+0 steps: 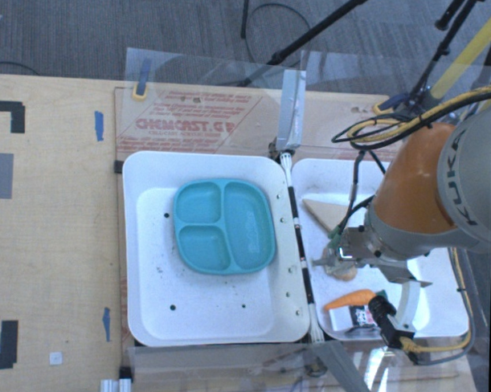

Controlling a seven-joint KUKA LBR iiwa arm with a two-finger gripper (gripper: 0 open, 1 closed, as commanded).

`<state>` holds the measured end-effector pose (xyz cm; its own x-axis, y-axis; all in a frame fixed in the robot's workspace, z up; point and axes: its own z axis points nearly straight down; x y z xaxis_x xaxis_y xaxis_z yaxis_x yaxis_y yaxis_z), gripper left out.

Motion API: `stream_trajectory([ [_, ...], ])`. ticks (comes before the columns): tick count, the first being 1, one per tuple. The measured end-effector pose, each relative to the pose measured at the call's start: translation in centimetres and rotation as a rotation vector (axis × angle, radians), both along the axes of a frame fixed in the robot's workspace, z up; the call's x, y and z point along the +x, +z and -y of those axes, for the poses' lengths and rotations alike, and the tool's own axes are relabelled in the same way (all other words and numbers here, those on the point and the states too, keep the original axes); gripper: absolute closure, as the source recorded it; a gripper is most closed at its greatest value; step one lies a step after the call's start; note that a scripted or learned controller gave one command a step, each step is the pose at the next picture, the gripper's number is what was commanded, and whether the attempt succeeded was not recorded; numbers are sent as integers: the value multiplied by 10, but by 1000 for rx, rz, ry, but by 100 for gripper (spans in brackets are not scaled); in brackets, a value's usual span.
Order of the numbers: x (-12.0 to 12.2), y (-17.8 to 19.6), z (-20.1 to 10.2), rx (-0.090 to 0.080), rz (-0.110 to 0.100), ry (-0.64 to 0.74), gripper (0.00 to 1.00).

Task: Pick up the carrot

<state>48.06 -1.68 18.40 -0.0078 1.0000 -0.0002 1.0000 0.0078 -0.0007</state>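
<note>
The carrot [350, 299] is small and orange, lying on its side near the front edge of the right bin [444, 299]. My gripper [338, 254] hangs over the middle left of that bin, a short way behind the carrot and apart from it. The grey wrist with its orange band [419, 185] reaches in from the right. Nothing of the carrot is under the gripper.
A tan wedge-shaped piece [320, 211] lies at the back left of the right bin. A small brownish item [344, 273] sits just below the gripper. The left bin [147, 252] holds a teal divided plate [225, 226]. A ridge [296, 233] separates the bins.
</note>
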Motion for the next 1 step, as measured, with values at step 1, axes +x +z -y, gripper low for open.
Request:
stream_trajectory([
  [1, -2, 0, 43, -2, 0, -307, 100],
])
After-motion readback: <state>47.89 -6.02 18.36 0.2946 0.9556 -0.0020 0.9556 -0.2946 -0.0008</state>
